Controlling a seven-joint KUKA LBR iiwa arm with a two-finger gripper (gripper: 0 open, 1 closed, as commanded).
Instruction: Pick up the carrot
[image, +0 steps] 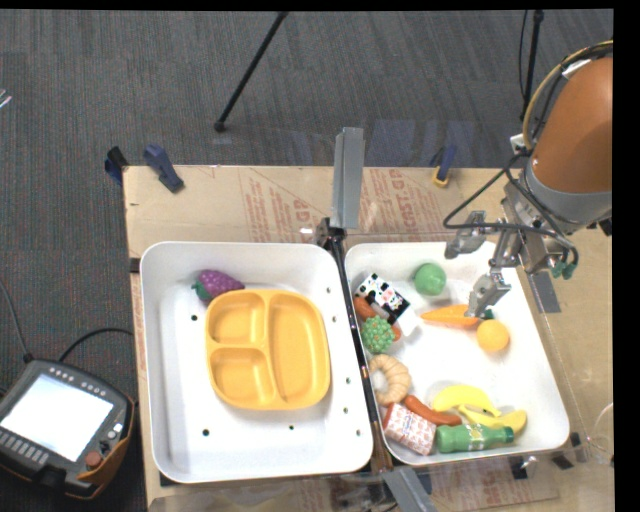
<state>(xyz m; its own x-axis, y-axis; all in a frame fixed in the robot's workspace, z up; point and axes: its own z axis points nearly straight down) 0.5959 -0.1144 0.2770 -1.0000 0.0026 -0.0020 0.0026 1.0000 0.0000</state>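
- Carrot (450, 316) lies flat on the floor of the right bin (545, 345), right of frame centre, long axis near horizontal, pointed tip toward the left, thick end at the right beside an orange ball (492, 336).
- Gripper (487, 298) hangs over that thick end, touching or just above it; the fingers look narrow, with no carrot between them.
- Judgement: it is placed for a grasp across the carrot's width.
- Left bin (175, 400) holds a yellow divided plate (268, 348) and purple grapes (216, 283).
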